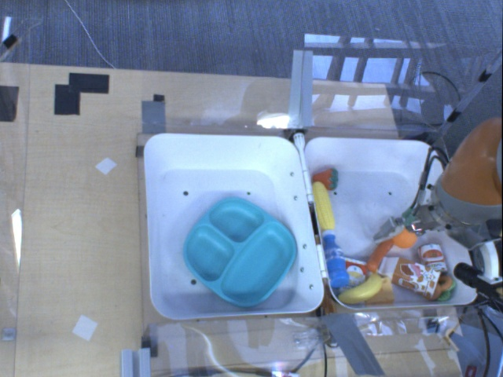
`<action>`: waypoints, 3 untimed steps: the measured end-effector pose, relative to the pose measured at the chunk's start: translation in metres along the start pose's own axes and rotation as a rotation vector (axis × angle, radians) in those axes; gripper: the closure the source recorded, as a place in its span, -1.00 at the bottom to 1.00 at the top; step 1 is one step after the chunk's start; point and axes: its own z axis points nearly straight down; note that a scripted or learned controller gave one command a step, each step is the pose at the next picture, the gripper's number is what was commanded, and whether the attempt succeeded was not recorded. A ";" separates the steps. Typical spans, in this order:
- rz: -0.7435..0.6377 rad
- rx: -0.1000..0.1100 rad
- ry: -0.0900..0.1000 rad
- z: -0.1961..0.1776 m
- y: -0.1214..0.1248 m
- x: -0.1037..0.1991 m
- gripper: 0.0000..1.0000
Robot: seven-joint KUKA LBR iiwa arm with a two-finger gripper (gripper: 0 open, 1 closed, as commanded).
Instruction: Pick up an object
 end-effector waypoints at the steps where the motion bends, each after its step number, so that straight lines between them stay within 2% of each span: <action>1: 0.000 -0.008 -0.004 -0.013 0.003 -0.001 1.00; 2: 0.000 -0.008 -0.004 -0.013 0.003 -0.001 -1.00; 3: -0.127 -0.005 -0.004 -0.001 -0.028 0.025 -1.00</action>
